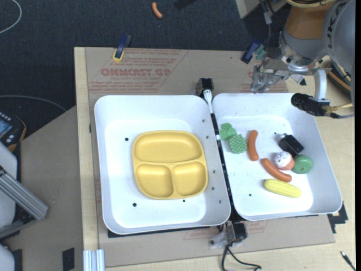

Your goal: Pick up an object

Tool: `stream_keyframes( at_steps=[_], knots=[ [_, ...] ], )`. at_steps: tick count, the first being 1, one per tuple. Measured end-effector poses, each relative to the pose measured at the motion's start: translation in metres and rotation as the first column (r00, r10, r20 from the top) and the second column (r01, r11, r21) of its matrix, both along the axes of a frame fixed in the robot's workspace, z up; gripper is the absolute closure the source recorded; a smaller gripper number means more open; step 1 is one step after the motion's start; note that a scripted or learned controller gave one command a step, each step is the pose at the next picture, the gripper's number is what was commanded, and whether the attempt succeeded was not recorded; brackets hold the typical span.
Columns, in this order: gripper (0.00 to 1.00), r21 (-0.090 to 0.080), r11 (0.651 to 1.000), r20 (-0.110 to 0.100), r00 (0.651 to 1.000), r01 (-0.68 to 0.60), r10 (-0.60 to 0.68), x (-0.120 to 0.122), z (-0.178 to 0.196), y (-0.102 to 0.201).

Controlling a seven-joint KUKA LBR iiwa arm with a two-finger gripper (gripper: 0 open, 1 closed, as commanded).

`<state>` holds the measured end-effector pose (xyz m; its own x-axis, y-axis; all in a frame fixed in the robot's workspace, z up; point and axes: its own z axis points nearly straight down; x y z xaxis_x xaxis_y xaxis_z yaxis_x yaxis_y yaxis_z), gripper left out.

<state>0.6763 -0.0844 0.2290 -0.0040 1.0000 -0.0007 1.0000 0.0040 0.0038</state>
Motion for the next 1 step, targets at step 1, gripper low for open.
stream_keyframes(
  at_steps=[1],
  knots=[
    [1.0, 0.0, 1.0, -0.006, 1.0, 0.005, -0.005, -0.0127, -0.0133, -0.0088]
  ],
)
